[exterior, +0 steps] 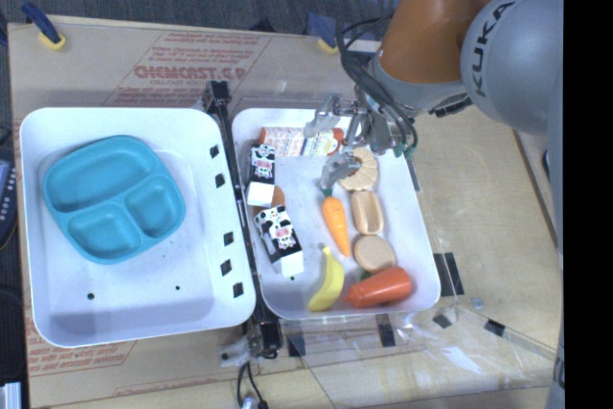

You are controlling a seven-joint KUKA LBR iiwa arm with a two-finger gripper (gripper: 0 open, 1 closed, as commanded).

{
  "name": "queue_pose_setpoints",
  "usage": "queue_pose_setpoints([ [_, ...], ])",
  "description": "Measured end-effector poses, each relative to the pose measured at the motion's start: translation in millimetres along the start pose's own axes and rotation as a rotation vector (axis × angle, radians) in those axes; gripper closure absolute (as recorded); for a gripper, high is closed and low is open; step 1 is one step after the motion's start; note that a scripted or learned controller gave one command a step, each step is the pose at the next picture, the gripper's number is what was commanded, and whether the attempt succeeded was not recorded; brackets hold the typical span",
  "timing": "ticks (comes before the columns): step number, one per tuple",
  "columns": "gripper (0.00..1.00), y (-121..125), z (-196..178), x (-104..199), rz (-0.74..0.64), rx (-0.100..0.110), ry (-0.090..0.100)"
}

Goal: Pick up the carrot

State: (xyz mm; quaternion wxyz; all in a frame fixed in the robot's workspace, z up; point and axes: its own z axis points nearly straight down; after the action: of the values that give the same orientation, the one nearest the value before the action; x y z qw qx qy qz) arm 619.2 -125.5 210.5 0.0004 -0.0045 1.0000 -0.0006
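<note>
The carrot [336,222], orange with a small green top, lies in the middle of the right bin [425,235], its tip pointing toward the near edge. My gripper [332,149] hangs over the far part of that bin, just beyond the carrot's green end. Its two metal fingers stand open, one finger [322,123] far and the other near, with nothing between them. The grey arm with its orange band reaches in from the upper right.
Around the carrot lie a round ridged biscuit [364,170], a bread roll [367,211], a bun [374,253], a red sausage [379,287], a banana [329,282] and two cow-print cartons [279,235]. A blue divided plate [111,196] sits in the left bin [57,302].
</note>
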Motion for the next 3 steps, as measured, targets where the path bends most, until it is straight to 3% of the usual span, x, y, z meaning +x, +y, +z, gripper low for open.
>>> queue_pose_setpoints([
  [1, 0.0, -6, 118, 55, 0.092, -0.002, 0.003],
  [2, 1.0, -4, 106, 52, 0.083, -0.001, -0.002],
  [3, 1.0, 11, 71, 57, 0.223, -0.001, -0.004],
])
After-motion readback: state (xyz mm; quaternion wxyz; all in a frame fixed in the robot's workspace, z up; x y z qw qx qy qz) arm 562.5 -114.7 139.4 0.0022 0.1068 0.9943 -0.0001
